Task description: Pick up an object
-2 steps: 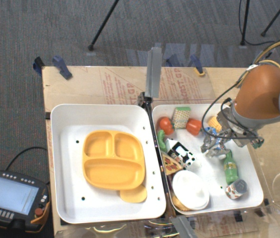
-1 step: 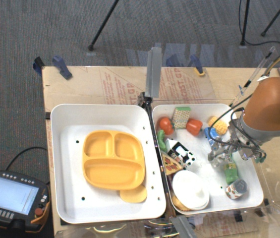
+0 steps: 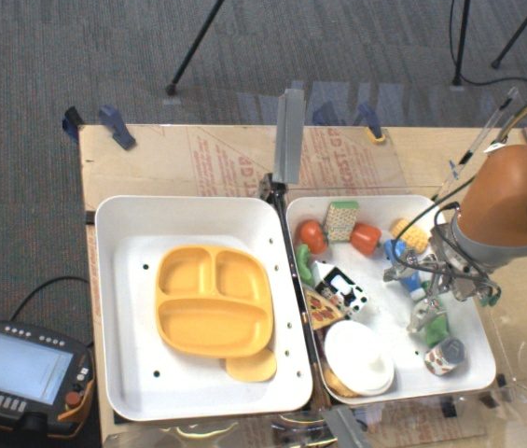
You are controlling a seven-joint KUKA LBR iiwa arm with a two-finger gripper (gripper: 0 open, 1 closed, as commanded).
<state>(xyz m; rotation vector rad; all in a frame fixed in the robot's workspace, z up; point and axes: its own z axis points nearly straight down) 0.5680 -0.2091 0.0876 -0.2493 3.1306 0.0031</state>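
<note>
I count two white bins (image 3: 114, 250), one yellow divided plate (image 3: 214, 301), one green block (image 3: 436, 329) beneath my gripper (image 3: 428, 314), grip state I cannot tell

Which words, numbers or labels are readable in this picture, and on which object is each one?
None reads with certainty.
Red print on the cardboard sheet behind the bins: upside down and too blurred.
Label on the small can: too small.
Screen of the handheld controller: no legible text.

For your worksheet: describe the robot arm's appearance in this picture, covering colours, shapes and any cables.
The arm has a rounded orange band above a grey wrist ring. Dark cables loop beside it. The gripper is a compact metallic assembly with small blue parts near its mount.
</note>
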